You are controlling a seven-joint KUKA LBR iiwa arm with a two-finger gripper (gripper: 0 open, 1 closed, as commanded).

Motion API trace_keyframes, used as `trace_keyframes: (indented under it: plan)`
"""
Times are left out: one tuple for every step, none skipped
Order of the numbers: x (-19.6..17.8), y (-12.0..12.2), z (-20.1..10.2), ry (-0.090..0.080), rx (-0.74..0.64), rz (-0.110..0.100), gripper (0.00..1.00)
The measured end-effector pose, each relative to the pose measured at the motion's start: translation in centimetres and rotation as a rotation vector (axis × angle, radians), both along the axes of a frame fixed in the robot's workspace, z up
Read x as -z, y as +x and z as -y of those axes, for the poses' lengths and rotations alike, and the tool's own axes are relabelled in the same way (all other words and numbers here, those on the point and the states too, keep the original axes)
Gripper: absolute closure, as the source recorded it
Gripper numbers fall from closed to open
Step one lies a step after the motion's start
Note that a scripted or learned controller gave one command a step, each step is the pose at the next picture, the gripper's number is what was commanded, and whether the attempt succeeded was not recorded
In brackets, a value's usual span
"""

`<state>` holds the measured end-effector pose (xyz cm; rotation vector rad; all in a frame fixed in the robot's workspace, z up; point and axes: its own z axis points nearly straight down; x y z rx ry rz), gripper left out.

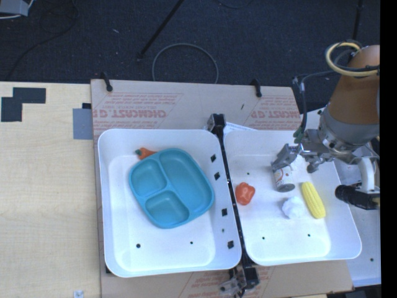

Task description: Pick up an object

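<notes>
Bench front: cardboard sheet (pixel 155 107) with red print lies under both bins, its lower edge peeking out below them.
Left bin (pixel 118 241): white, shallow; holds a blue divided plate (pixel 170 187) with three compartments, lying flat and turned at an angle.
Orange piece (pixel 146 153): small, just showing at the plate's upper left rim, touching or tucked under it; cannot tell which.
Divider: black clips and a strip (pixel 226 191) run along the seam between the two bins.
Right bin (pixel 335 244): white, shallow; four loose items in its middle part.
Orange-red object (pixel 245 193): rounded, near the seam, apart from the others.
Small can (pixel 283 180): lying on its side, directly below the gripper.
Corn cob (pixel 312 199): yellow, lying lengthwise, right of the can.
White lump (pixel 293 208): crumpled, touching or just beside the cob's lower left.
Gripper (pixel 299 158): over the right bin, fingers spread apart, nothing between them; left finger just above the can, contact unclear.
Arm (pixel 355 98): grey and orange, entering from the right, yellow cable looped on top.
</notes>
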<state>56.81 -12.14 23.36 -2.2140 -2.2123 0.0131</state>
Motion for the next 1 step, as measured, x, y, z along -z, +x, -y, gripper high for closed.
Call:
trace_keyframes:
  plan:
    - [-0.56, 0.23, 0.02, -0.002, -0.001, 0.011, 0.00]
